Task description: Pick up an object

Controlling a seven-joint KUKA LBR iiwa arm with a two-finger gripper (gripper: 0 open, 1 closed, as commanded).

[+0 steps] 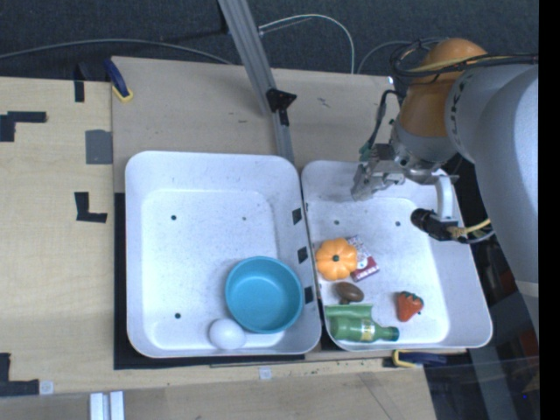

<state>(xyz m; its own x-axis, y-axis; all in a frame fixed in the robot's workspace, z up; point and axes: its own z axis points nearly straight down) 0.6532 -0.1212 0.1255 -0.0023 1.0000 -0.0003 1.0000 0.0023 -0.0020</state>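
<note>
My gripper [366, 182] hangs over the far end of the right bin [455, 269], well above its floor and with nothing visible under it. Toward that bin's near end lie an orange pumpkin [336, 259], a small red-and-white packet [362, 266], a brown oval piece [349, 292], a red strawberry [409, 304] and a green bottle [359, 326] lying on its side. The left bin [166, 199] holds a blue bowl [263, 293] and a white ball [227, 332] at its near edge.
A grey slanted pole [249, 46] crosses the bench behind the bins. The arm's grey body and orange band [437, 68] fill the right side. Black cables [437, 226] hang beside the wrist over the right bin.
</note>
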